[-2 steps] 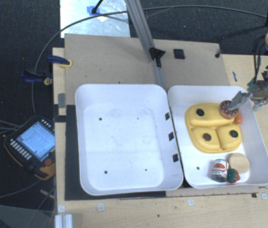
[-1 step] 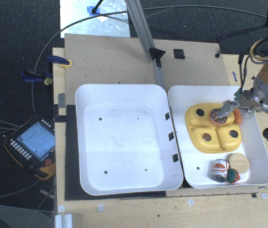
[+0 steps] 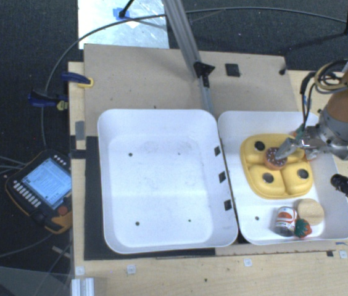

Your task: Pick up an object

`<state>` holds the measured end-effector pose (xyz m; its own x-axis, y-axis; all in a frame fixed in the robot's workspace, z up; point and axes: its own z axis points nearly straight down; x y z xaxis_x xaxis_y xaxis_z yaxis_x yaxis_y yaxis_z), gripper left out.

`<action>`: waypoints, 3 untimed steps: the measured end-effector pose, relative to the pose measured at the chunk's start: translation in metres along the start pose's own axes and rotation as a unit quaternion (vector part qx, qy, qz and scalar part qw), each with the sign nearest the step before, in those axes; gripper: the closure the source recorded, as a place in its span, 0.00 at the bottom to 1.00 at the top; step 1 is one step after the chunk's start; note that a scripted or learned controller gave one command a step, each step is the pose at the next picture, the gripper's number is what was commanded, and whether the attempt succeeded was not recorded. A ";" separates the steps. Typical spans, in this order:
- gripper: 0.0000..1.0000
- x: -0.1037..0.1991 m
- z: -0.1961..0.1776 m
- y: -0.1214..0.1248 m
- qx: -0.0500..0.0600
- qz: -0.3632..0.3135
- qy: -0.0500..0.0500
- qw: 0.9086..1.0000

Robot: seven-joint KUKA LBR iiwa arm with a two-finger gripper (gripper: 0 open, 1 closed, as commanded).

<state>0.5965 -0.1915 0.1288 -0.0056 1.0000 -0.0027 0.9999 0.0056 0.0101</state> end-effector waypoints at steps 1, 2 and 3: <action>0.00 0.000 0.004 0.000 0.000 0.000 0.000 1.000; 1.00 0.000 -0.008 0.002 -0.003 0.000 0.000 1.000; 1.00 0.005 -0.053 0.003 0.002 0.000 0.001 1.000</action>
<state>0.5990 -0.1866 0.1817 -0.0063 1.0000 -0.0014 1.0000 0.0063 0.0055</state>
